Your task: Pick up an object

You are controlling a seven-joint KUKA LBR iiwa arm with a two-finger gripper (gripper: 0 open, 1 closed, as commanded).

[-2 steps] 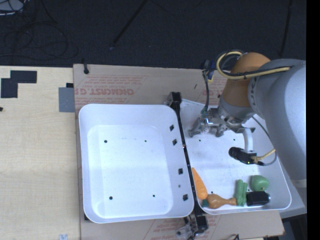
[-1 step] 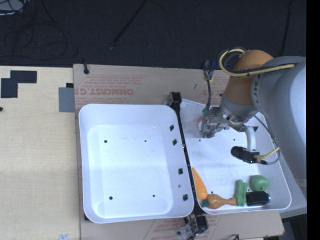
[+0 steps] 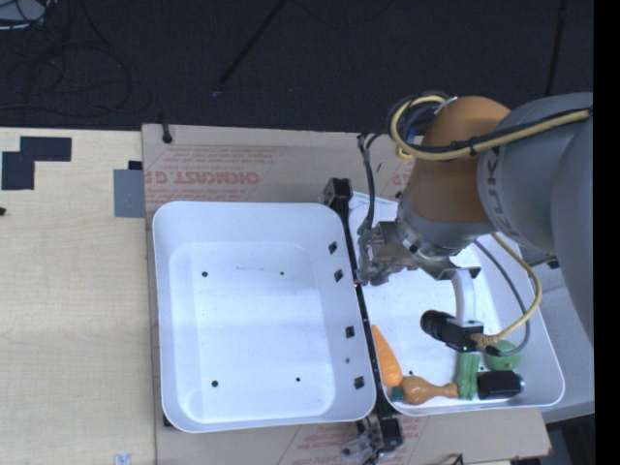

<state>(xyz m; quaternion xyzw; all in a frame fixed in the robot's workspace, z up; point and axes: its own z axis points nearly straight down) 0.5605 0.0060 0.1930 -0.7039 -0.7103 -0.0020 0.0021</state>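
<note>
Right bin [image 3: 550, 376] holds one orange carrot [image 3: 386, 355], long axis running near-far, tip far, at its left wall; perhaps four other items. Gripper [image 3: 373, 264]: its state I cannot tell.

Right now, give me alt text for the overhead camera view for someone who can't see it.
A grey robot arm with an orange band reaches from the right over the right white bin, which holds an orange carrot, a green piece and black items near its front edge. The left white bin sits beside it on a cardboard-covered bench.
</note>
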